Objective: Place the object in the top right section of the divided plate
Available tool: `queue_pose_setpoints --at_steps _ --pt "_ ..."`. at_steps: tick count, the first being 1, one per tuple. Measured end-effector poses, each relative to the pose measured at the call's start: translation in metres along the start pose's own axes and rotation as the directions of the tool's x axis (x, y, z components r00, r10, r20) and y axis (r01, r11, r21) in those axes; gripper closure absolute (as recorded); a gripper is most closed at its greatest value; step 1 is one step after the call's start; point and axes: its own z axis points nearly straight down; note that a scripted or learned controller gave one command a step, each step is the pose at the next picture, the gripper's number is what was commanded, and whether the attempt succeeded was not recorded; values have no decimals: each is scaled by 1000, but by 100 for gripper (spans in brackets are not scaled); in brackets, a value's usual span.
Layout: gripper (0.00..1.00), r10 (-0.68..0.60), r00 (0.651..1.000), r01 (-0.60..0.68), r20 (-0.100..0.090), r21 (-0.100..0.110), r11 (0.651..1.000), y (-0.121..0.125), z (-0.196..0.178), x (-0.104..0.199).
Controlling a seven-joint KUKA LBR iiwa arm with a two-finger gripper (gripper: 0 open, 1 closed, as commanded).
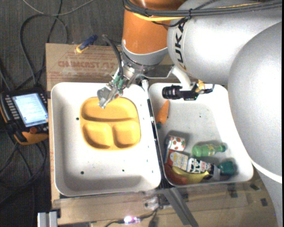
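The gripper (105,97) hangs over the far edge of the yellow divided plate (111,123) in the left bin (66,141). How far it is open, I cannot tell. A carrot (163,111) lies in the right bin (206,119), beside a green bottle (208,150) and small cartons (176,144).

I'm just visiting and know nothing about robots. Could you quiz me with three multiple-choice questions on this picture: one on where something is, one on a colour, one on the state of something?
1. Where is the divided plate?
A. in the left bin
B. in the right bin
C. on the floor

2. What colour is the plate?
A. blue
B. yellow
C. red

3. How does the green bottle sit?
A. standing upright
B. lying on its side
C. hanging from the arm

Answers:
1 A, the plate rests in the left bin.
2 B, it is plainly yellow.
3 B, the bottle lies flat in the right bin.
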Motion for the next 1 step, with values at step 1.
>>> queue_pose_setpoints --at_steps 1 --pt "100 28 1000 -28 0 2 1000 14 41 40"
